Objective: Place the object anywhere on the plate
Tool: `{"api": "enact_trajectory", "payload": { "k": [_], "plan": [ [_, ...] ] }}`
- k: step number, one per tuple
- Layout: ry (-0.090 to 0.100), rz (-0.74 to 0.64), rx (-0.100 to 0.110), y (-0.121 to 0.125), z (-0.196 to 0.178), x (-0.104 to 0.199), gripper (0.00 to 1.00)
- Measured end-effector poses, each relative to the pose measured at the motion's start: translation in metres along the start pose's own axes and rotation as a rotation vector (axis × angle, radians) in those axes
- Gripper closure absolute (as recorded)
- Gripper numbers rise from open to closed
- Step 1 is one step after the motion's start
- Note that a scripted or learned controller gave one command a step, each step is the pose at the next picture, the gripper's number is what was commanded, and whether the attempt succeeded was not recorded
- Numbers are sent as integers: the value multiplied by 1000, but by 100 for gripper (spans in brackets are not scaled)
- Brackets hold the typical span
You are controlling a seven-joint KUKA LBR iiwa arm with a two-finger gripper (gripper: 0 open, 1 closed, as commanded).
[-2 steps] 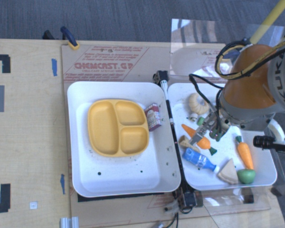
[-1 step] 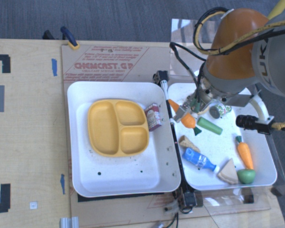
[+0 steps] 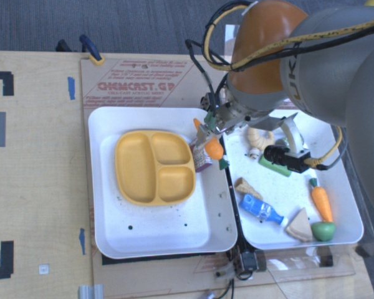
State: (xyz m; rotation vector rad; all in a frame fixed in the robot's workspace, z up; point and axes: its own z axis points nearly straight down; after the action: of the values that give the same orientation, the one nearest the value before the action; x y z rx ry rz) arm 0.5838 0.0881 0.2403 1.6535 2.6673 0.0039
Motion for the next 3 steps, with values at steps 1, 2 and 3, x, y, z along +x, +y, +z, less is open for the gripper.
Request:
{"api": "enact_trajectory", "payload": {
  "k": [1, 2, 3],
  "plan": [
    [0, 45, -1, 48, -24, 58, 100],
    [-5, 44, -3, 49, -35, 56, 100],
    [-5, 44, -2, 49, -35, 57, 0]
  ]
}}
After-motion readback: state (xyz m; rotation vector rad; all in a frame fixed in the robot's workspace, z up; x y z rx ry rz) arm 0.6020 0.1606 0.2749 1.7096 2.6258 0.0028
